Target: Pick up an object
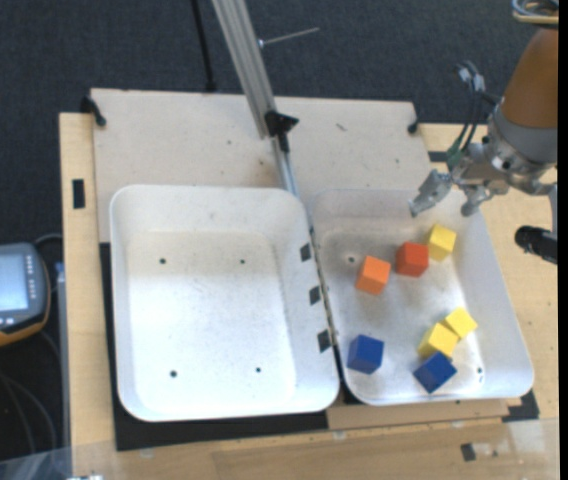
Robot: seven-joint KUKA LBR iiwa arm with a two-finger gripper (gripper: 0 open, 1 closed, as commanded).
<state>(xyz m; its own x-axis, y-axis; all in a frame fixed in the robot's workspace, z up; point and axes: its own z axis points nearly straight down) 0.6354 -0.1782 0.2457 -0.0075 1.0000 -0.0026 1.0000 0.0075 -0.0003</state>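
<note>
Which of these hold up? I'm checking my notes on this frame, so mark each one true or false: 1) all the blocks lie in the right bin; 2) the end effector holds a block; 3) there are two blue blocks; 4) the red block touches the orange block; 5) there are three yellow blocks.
1) True: every block lies in the right bin.
2) False: the end effector hangs open above the bin's far edge with nothing between its fingers.
3) True: one blue block and another blue block sit near the front.
4) False: the red block and the orange block lie close but apart.
5) True: one yellow block by the red, two yellow blocks farther forward.
</note>
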